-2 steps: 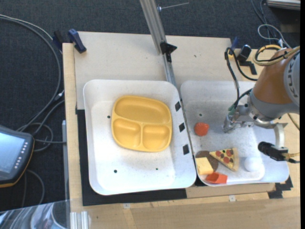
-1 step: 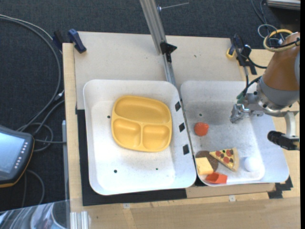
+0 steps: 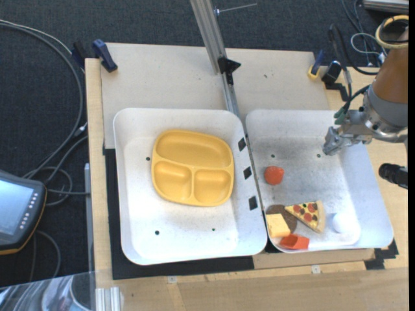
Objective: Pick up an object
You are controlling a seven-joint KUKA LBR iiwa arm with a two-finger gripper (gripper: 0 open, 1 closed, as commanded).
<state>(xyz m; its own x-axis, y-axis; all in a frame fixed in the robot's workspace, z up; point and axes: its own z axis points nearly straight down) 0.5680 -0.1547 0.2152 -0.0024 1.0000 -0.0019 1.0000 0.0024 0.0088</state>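
Jaws (image 3: 331,142) over right bin (image 3: 369,180), yellow tray (image 3: 192,167) in left bin (image 3: 136,238)

Bench (image 3: 162,83) with two white bins (image 3: 188,251)

The right bin's (image 3: 363,173) upper floor lies open, toys (a pizza slice (image 3: 307,215) among them) crowding its near edge.

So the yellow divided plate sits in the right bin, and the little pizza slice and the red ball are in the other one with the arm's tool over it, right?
Not quite. The camera view shows the yellow plastic divided plate in the left white bin, not the right one. The rest holds: the toy pizza slice and small red ball lie in the other bin, the right white bin, with the arm's tool over it.
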